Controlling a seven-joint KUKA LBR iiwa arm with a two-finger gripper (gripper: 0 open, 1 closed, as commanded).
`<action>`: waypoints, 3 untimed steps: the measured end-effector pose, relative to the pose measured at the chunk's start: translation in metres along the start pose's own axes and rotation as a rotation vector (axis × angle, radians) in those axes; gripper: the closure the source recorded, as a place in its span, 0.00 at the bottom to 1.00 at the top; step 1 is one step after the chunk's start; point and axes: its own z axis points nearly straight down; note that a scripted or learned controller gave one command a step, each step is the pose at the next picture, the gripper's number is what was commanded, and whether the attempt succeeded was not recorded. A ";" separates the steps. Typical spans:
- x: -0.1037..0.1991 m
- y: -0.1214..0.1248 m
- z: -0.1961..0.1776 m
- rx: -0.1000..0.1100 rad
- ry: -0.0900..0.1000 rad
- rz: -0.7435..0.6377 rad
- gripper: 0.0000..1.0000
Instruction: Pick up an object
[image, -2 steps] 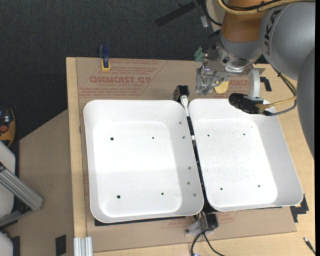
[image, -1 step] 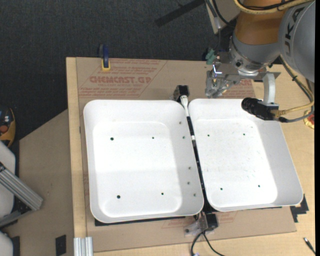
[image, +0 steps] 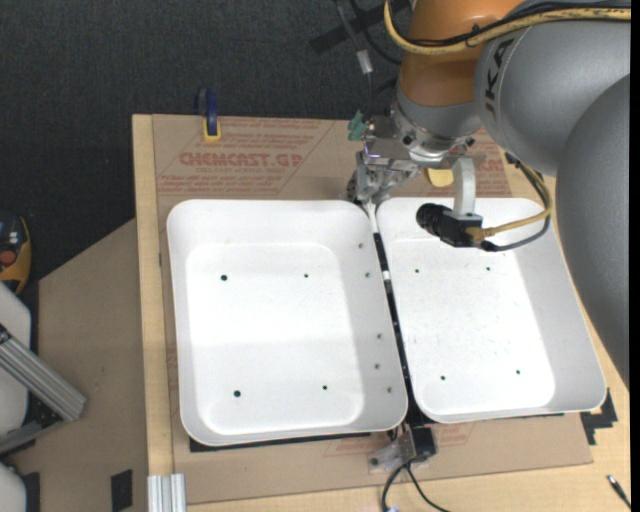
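I see the left white bin (image: 200, 300) and right white bin (image: 540, 330) with bare floors, while my gripper (image: 372, 185) hovers at their far junction, grip state unclear.

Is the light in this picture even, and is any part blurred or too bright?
In the camera view the left bin shows a soft grey band across its floor, while the right bin is brighter and nearly washed out; the near grey arm looks soft, out of focus; the bin edges stay sharp.
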 end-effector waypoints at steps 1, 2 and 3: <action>-0.006 -0.013 -0.047 -0.013 -0.002 0.005 1.00; -0.019 -0.043 -0.070 -0.007 -0.002 0.006 1.00; -0.041 -0.071 -0.079 -0.005 -0.002 0.007 1.00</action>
